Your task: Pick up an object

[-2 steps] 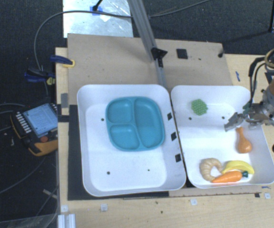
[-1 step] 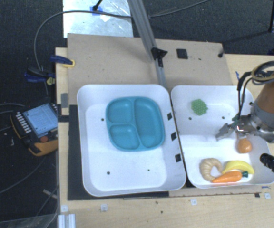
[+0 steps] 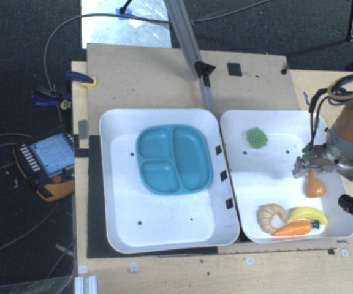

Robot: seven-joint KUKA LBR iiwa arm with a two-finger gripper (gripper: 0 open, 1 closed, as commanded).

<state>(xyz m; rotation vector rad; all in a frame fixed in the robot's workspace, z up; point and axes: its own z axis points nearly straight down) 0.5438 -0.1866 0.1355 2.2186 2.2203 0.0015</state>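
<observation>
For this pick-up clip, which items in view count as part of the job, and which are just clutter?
Part of the job:
gripper
orange pear-shaped item just below the gripper
green ball
banana
carrot
croissant
right bin

Just lying about:
blue divided plate in the left bin
handheld controller on the floor
blue clamps

The worktop is a tan board edged in pale wood. Two shallow white bins sit directly on it side by side — the left bin and the right bin — over a dark mat.
</observation>
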